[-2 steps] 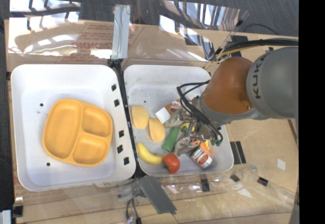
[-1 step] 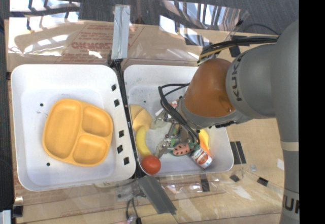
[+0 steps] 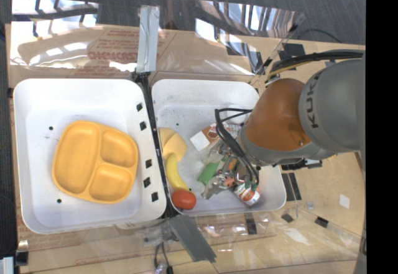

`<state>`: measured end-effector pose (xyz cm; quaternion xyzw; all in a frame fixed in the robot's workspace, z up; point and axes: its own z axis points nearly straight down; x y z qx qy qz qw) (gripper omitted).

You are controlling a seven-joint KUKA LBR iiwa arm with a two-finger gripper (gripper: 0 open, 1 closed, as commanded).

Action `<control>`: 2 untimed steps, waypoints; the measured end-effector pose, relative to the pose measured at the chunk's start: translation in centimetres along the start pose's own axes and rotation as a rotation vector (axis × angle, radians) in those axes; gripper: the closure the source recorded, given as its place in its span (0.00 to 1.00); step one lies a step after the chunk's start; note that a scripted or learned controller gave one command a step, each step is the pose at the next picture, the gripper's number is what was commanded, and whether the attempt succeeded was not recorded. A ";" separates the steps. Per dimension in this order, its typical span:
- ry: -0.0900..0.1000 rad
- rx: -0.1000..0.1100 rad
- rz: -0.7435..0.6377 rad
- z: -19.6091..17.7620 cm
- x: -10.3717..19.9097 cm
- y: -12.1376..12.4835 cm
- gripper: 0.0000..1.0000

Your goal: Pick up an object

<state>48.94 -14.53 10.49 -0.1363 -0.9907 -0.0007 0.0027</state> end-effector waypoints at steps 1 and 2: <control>-0.001 0.000 -0.014 1.4 0.5 3.1 0.00; -0.007 0.000 0.132 1.2 -7.6 3.0 0.00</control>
